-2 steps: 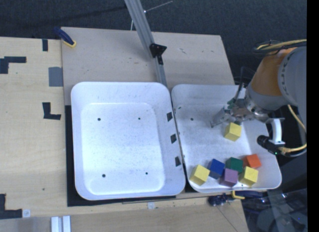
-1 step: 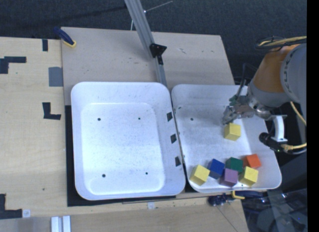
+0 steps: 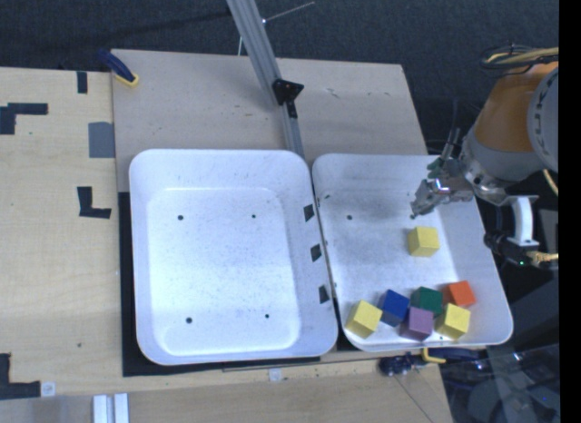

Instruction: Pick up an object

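Camera view: arm low from right, tool [image 3: 425, 201] above yellow cube [image 3: 423, 241], opening indiscernible.

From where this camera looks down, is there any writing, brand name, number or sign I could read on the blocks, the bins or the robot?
No text can be read.
The blocks, such as the lone yellow block, have plain coloured faces.
The right bin and left bin show specks and dark dots, no letters.
The dark tape pieces on the bench are shapes, not writing.
The gripper is too small to show any label.
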You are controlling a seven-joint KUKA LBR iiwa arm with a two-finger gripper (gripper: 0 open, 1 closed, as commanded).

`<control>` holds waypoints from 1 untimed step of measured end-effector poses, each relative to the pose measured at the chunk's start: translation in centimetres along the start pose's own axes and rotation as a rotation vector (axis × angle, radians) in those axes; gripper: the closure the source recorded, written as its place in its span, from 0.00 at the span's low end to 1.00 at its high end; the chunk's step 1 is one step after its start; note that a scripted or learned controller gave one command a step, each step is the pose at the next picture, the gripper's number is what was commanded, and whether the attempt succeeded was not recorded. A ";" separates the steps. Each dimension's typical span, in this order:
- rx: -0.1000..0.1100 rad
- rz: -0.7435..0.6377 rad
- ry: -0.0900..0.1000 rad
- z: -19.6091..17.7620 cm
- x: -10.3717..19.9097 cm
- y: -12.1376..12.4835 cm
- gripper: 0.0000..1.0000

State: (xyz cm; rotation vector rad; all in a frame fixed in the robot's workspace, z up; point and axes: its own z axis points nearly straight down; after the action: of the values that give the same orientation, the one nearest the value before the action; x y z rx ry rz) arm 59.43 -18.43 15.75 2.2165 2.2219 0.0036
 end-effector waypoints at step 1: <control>-0.002 0.000 -0.001 -6.2 0.3 -0.3 1.00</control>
State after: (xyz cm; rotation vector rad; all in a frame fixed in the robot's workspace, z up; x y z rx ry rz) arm 59.09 -18.09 21.96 2.2154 2.2203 0.0043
